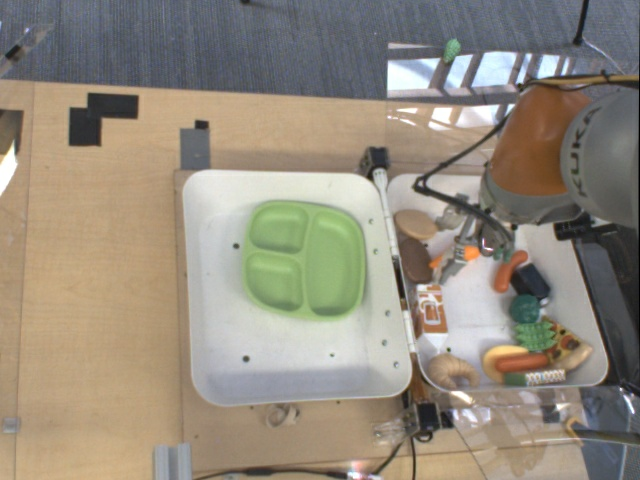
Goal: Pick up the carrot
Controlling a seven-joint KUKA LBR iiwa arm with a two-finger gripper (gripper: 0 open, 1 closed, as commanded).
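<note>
The carrot is a short orange-red stick lying at a slant in the right white bin, close to its middle. My gripper hangs low over the left half of that bin, a short way left of the carrot and apart from it. Small orange bits show close beside the gripper's tip, and I cannot make out what they are. The grey arm with its orange band reaches in from the upper right.
A green divided plate lies in the left bin. The right bin also holds a tan disc, a dark brown piece, an orange-white packet, a dark blue item, broccoli, a pizza slice, a hot dog and a shell-shaped pastry.
</note>
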